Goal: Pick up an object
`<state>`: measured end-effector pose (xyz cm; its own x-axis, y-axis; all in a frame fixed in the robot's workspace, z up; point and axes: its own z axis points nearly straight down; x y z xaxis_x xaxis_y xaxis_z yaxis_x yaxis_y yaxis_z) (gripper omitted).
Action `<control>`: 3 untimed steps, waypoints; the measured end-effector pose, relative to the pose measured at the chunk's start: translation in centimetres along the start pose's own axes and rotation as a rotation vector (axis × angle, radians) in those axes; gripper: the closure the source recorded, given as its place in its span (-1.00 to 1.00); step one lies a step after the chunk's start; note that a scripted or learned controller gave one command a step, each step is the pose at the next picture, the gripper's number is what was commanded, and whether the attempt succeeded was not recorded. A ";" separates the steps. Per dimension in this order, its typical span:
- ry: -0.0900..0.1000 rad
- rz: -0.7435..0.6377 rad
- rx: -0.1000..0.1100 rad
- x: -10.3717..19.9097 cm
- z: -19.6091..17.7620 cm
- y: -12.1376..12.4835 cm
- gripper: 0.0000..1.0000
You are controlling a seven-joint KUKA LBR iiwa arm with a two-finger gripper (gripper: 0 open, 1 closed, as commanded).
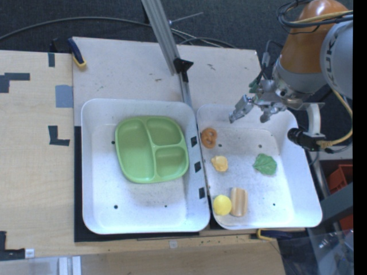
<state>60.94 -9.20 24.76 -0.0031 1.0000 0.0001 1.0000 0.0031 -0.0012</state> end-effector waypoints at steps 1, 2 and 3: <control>0.000 0.001 0.000 0.0 0.0 0.0 -1.00; -0.001 0.001 0.004 0.2 4.4 -0.4 -1.00; -0.001 0.001 0.005 0.3 8.8 -0.3 -1.00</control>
<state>60.58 -8.93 15.96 -0.0020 1.0000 -0.0007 1.0000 0.0020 -0.0063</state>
